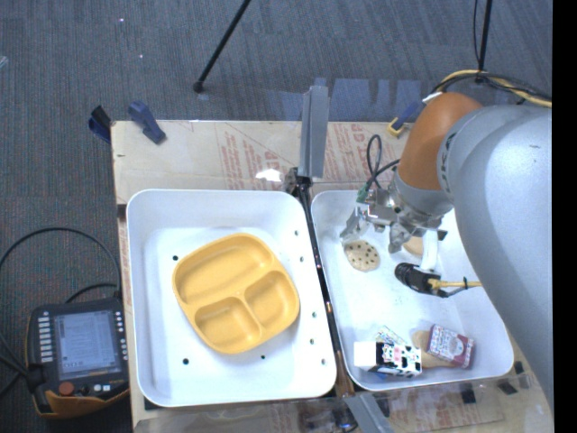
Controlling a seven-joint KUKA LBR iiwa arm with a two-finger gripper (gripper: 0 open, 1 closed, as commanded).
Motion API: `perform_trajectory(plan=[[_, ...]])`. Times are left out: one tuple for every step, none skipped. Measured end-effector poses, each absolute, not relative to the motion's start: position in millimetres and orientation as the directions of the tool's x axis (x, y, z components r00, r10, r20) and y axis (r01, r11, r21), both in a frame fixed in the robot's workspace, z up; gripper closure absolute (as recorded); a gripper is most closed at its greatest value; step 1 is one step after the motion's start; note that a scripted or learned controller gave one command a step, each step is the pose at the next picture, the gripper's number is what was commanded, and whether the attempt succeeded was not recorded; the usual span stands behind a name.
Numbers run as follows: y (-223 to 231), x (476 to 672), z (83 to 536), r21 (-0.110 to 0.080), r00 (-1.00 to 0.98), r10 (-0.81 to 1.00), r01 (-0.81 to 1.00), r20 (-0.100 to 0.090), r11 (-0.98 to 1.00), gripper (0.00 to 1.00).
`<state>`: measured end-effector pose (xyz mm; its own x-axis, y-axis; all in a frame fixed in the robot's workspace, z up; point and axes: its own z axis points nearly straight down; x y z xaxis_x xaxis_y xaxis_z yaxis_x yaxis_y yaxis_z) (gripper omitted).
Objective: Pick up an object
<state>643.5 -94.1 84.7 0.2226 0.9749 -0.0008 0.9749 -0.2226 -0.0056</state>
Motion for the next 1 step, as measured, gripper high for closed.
perform_trajectory(plan=[[-92.4, 604.0, 84.8, -0.005, -0.193, 0.981, 0.981, 0.003, 0.193, 0.0]])
